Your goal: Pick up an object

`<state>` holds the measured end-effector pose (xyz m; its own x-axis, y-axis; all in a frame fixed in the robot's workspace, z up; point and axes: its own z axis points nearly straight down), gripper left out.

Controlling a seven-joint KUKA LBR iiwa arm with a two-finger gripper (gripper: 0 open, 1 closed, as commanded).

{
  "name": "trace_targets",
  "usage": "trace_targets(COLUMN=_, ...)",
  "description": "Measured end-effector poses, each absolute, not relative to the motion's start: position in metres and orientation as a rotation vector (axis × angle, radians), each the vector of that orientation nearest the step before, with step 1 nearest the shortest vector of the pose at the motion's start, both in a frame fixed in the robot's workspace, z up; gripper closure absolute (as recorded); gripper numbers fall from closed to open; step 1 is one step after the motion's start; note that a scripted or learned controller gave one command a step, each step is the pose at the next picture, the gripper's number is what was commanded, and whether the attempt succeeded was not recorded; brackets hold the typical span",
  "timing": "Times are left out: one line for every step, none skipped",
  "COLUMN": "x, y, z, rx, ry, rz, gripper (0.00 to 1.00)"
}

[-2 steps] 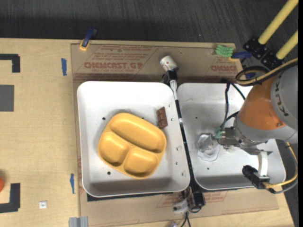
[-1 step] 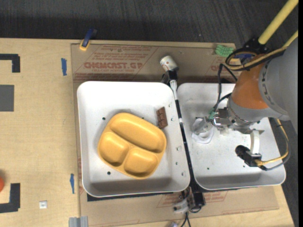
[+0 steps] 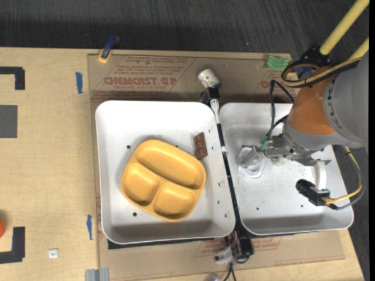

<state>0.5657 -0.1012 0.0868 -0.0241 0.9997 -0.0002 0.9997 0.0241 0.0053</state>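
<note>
- While the arm [image 3: 328, 116] reaches in over the right bin [image 3: 281, 215], its jaws hang low near that bin's left wall, just beside the ridge where the two bins meet.
- Jaws open or closed? I can't tell: the tip is a pale, glinting blur against the white floor, and nothing can be seen held there.
- The likely pickings sit next door. A yellow divided plate [image 3: 164, 177] lies flat in the middle of the left bin [image 3: 117, 122], on a slight diagonal.
- That plate looks like smooth moulded plastic, with rounded corners and three shallow wells. My read is that the curved rim is the only purchase for a two-finger pinch.
- A small brown block [image 3: 200, 146] rests close to the left bin's right wall, just off the plate's upper corner. It's dark, oblong and matte, and what it is made of I can't say.
- Both bins are shallow glossy white trays with rounded lips, so anything inside can be reached from above.
- They sit side by side on a cardboard sheet [image 3: 140, 78] on the pale wooden counter [image 3: 47, 157].
- Judging by position, no pick is made yet, and the jaws stand well apart from plate and block.
</note>
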Motion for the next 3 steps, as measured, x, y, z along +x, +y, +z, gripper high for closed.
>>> trace_targets(x=0.504, y=-0.094, z=0.086, rx=2.192, ry=2.25, rz=0.003, gripper=0.0)
trace_targets(x=0.558, y=-0.096, z=0.087, rx=2.202, ry=2.234, rz=0.006, gripper=0.0)
trace_targets(x=0.591, y=-0.111, z=0.087, rx=1.687, ry=2.645, rz=0.004, gripper=0.0)
